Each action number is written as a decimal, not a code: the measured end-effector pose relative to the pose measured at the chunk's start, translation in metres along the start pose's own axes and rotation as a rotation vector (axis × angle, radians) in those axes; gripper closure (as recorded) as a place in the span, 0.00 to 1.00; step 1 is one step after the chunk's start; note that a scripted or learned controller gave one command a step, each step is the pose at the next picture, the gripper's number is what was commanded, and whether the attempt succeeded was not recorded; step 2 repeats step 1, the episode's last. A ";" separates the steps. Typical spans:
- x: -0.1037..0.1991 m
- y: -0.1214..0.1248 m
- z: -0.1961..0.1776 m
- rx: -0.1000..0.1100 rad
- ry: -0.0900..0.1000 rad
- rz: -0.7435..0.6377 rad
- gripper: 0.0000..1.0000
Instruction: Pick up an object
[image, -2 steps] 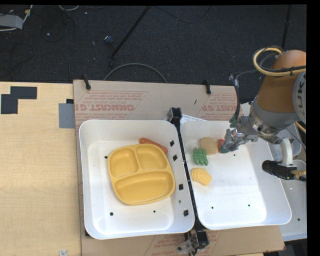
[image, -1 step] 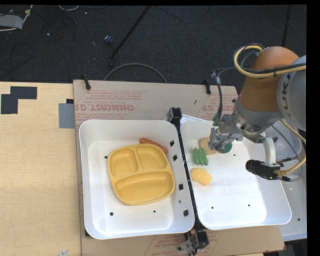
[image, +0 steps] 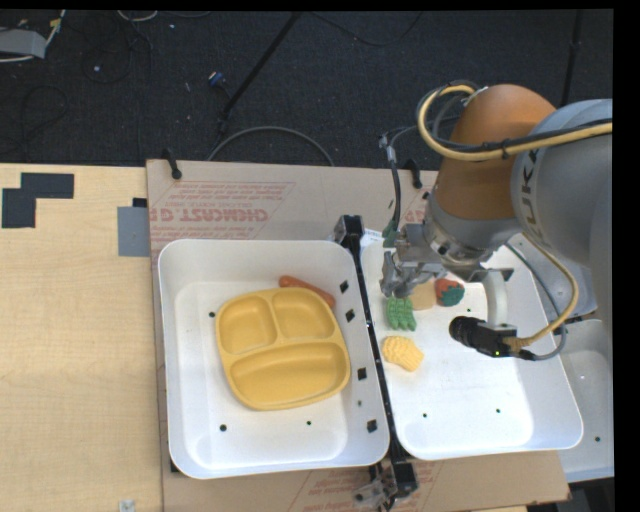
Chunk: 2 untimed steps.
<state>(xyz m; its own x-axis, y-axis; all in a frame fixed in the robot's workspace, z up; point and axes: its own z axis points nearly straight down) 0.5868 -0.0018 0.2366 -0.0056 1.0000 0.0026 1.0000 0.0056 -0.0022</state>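
Looking down into the right bin (image: 500, 420), I see the gripper (image: 398, 288) hanging right over the green block (image: 401, 314), which lies just below its tips, near the divider between the bins. I cannot tell how the tips are set. The yellow corn piece (image: 402, 352) sits just beyond the block, toward the bin's front. I judge a short straight descent is what remains.

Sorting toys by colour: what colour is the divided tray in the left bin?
Yellow; the divided tray shows clearly in the camera view.
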 end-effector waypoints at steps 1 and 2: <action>0.062 0.001 0.006 0.002 -0.001 0.000 1.00; 0.062 0.001 0.006 0.002 -0.001 0.000 1.00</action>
